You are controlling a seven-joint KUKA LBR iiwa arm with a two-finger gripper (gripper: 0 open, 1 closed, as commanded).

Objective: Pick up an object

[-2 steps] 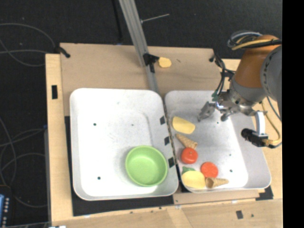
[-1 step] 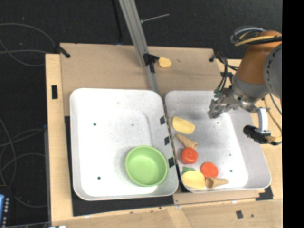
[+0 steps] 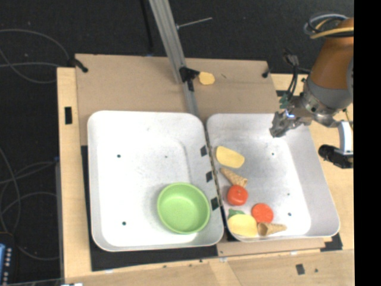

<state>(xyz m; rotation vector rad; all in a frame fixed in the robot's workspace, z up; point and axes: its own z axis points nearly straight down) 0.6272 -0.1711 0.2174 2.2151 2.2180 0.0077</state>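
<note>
**Hovering over the right bin, nothing picked yet**

Looking down from the single overhead camera, the arm (image 3: 330,70) reaches in from the right and its gripper (image 3: 280,126) sits above the upper right part of the right bin (image 3: 297,159), over bare white floor. Whether the gripper is released or clenched cannot be told at this size and angle; nothing is visible in its grasp. On that evidence the pick has not begun to succeed: every candidate object lies on the bin floor.

Those candidates cluster along the right bin's left and lower side, well apart from the gripper. A pale yellow lump (image 3: 230,157) lies nearest, just beside the divider between the bins. Below it is a tan cone (image 3: 234,176), then a red tomato-like ball (image 3: 237,195). Near the bottom edge sit a second red round piece (image 3: 262,212), a yellow lemon-like piece (image 3: 242,225) and another small cone (image 3: 271,227), close together. The left bin (image 3: 137,154) holds a green bowl (image 3: 183,207) in its lower right corner. A small yellow item (image 3: 206,78) rests on the brown board beyond the bins.

What is left, by my judgement, is the whole task: travel toward one object, descend, close and lift.

No brand, label or readable writing shows on any object, the bins or the arm.
</note>
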